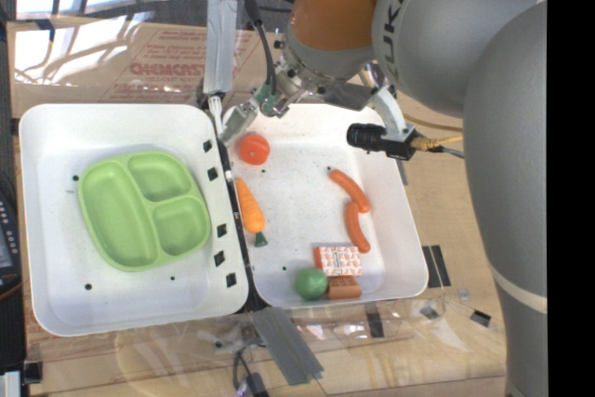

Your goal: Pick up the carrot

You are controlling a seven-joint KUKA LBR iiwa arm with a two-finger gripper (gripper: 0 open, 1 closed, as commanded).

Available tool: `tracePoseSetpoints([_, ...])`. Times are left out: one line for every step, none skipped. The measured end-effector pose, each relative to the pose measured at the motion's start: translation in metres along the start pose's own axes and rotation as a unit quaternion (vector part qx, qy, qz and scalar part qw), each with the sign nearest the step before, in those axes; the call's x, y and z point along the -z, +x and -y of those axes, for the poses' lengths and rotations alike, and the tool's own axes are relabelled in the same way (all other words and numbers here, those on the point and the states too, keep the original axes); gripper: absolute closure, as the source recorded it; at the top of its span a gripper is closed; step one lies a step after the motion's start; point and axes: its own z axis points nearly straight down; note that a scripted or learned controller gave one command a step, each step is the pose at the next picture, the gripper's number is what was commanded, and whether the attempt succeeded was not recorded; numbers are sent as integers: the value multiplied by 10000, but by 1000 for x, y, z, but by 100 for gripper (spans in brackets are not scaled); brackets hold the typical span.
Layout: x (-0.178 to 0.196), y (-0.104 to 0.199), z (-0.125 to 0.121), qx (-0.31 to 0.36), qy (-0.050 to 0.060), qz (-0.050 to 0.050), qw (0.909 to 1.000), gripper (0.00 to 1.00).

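Note:
The carrot (249, 207) is orange with a small dark green top. It lies against the left wall of the right bin (307, 172), its green end pointing toward the front. My gripper (249, 113) hangs at the back left corner of that bin, just behind a red tomato (254, 149) and well behind the carrot. Nothing shows in the gripper.
Two orange sausages (350, 189) (358, 228) lie right of the carrot. A green ball (312, 283), a red and white box (337, 258) and a brown sausage (345, 290) sit at the front. The left bin (46, 153) holds a green divided plate (144, 207).

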Motion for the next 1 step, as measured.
tracePoseSetpoints([-69, 29, 66, 220, 25, -27, 9998, 0])
